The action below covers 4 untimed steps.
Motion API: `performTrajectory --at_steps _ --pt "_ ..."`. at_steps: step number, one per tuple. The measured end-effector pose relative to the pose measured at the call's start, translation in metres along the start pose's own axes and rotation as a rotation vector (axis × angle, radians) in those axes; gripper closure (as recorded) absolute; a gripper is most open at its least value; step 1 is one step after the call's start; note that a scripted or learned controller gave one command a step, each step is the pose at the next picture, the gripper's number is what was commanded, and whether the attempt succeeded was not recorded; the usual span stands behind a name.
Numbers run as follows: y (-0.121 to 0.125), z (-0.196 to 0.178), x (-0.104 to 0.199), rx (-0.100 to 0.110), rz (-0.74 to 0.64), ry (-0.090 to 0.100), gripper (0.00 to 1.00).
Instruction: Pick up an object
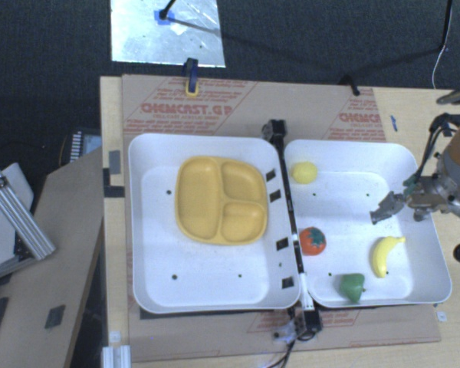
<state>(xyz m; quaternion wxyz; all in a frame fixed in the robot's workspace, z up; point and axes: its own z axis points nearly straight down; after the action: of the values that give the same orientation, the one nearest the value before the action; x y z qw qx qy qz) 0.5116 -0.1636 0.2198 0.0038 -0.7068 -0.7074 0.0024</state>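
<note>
The worktop (322,102) carries two shallow white bins side by side. The left bin (149,228) holds a big yellow divided plate (221,199), sitting a little above its middle. The right bin (345,159) holds four small pieces of toy food: a banana (385,254) near the right wall, a red tomato (313,241) close to the divider, a green pepper (352,286) by the front edge, and a lemon (304,172) up in the back left corner. The hand (383,209) reaches in over the right bin's right side, above the banana and apart from it. From here I cannot tell how far it is open; nothing shows between its tips.
</note>
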Motion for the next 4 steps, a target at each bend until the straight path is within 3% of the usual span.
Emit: performTrajectory --at_steps 1,3,4 --pt "0.002 -0.005 0.0 -0.01 -0.003 -0.002 0.0" --pt "-0.001 0.102 -0.014 -0.005 0.001 -0.001 0.0" --pt "0.005 0.13 -0.018 -0.031 0.001 -0.015 0.0"
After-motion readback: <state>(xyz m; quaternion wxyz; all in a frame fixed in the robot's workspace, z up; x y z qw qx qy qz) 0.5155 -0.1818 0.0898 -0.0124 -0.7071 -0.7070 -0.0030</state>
